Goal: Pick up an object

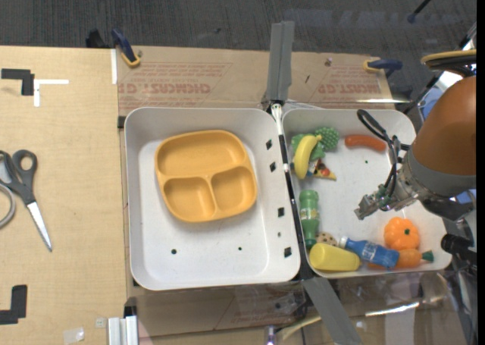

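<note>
The gripper hangs low over the right bin, just left of the small orange pumpkin, which serves here as the landmark. Whether its fingers are spread or pressed together cannot be told at this size; nothing visible sits between them. The arm, with its orange band, rises up and to the right of the pumpkin.

The pumpkin is round, bright orange, with a short dark green stem on top, and it rests near the right bin's lower right corner. Touching it on the lower left is a blue bottle with a white cap, lying on its side. Further left of that lies a yellow lemon-like piece. Well up and left of the pumpkin sit a yellow banana, a green bumpy toy and a green bottle along the bin's left wall. An orange-red sausage shape lies straight above the pumpkin, near the far wall.

Far left of the pumpkin, the left bin holds a yellow divided plate. Scissors lie on the bench beyond.
</note>
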`<state>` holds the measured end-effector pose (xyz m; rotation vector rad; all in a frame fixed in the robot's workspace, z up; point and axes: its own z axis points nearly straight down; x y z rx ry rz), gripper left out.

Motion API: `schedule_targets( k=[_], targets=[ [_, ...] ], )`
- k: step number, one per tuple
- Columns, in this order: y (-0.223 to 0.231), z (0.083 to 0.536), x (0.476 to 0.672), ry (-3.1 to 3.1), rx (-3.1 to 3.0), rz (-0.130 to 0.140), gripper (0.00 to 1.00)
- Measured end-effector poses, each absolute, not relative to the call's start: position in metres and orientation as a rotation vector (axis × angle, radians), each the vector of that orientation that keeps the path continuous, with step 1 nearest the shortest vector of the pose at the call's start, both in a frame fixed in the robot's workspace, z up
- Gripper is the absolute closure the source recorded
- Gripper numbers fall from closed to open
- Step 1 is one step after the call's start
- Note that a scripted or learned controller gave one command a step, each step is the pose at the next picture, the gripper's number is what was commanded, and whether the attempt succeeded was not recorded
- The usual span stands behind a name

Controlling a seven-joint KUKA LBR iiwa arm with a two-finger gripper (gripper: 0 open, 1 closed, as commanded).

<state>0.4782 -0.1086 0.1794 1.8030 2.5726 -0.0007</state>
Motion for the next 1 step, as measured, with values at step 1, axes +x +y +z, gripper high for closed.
schedule_targets(
  k=[1],
  targets=[
    [-0.1437, 0.0913, 0.4773, 2.765, 1.492, -0.001, 1.0]
  ],
)
